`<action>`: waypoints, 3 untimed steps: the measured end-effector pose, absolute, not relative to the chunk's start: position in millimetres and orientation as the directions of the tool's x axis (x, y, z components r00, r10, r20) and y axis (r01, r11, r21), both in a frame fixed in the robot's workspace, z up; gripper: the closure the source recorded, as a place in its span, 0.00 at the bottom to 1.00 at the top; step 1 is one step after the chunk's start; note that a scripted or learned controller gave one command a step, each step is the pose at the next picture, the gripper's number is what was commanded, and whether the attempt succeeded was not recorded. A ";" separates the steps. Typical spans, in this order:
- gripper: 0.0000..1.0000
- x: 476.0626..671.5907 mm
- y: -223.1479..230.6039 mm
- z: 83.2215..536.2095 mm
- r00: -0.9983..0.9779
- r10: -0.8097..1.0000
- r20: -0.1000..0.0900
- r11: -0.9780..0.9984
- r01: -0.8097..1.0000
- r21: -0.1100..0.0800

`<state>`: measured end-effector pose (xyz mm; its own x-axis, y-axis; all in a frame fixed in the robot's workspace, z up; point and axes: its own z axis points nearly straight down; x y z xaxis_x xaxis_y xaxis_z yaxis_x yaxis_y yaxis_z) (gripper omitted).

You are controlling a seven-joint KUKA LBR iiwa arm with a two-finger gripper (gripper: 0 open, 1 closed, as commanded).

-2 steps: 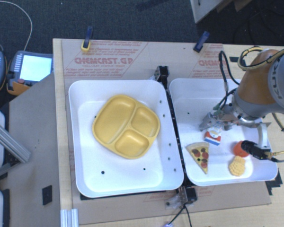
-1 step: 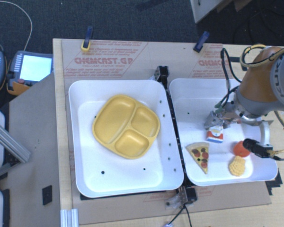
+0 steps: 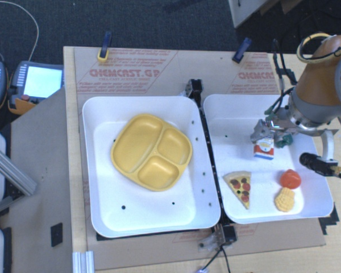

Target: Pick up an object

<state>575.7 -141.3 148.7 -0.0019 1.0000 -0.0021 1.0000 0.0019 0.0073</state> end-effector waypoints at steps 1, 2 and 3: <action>1.00 585.4 -147.2 199.2 -0.001 1.000 -0.003 0.001 1.000 0.008; 1.00 587.0 -147.4 253.4 -0.001 1.000 -0.003 0.001 1.000 0.008; 1.00 595.1 -93.1 259.2 -0.007 1.000 0.000 0.007 1.000 0.004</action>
